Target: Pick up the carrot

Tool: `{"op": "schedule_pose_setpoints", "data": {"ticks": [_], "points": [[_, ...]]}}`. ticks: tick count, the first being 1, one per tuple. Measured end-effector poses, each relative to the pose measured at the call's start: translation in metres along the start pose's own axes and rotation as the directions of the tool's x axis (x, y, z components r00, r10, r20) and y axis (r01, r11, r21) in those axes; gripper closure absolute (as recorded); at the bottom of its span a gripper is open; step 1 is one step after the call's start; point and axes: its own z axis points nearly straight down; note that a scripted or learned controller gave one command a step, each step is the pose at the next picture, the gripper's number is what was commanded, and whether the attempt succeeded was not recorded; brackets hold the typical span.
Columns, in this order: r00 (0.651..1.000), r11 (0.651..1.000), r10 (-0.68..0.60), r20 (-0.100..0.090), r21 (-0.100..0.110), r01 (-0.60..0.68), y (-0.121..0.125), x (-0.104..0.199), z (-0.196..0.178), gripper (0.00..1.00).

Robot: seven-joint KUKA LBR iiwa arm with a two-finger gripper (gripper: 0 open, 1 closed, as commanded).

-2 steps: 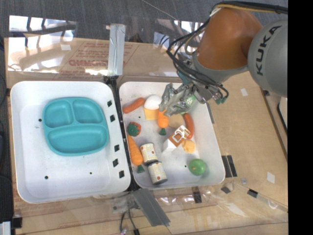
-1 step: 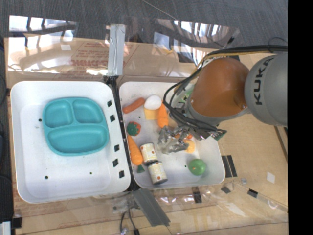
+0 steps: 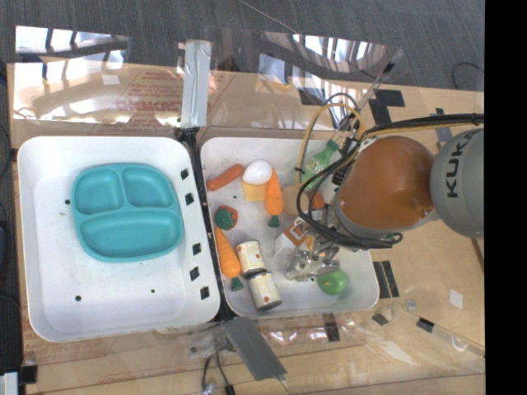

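Two orange carrots lie in the right bin (image 3: pixel 362 299). One carrot (image 3: pixel 273 196) points up and down near the bin's middle, its green top toward the front. The other carrot (image 3: pixel 227 254) lies along the bin's left wall, with its green top at the front end. My gripper (image 3: pixel 313 264) hangs low over the front right part of this bin, right of both carrots and touching neither. It is just left of a green apple (image 3: pixel 333 283). The arm's orange band (image 3: pixel 387 183) hides the bin's right side.
Around the carrots are a red sausage (image 3: pixel 225 177), a white egg (image 3: pixel 258 171), a yellow wedge (image 3: pixel 254 191), a strawberry (image 3: pixel 226 216), two cans (image 3: pixel 251 258) (image 3: pixel 263 290) and a green bottle (image 3: pixel 321 161). The left bin (image 3: pixel 49 286) holds a teal divided plate (image 3: pixel 125 211).
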Motion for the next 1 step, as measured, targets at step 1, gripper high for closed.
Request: {"op": "schedule_pose_setpoints", "data": {"ticks": [1], "points": [[1.000, 1.000, -0.001, 0.001, 0.000, 0.001, 0.0001, -0.0007, 0.0001, 0.00]]}}
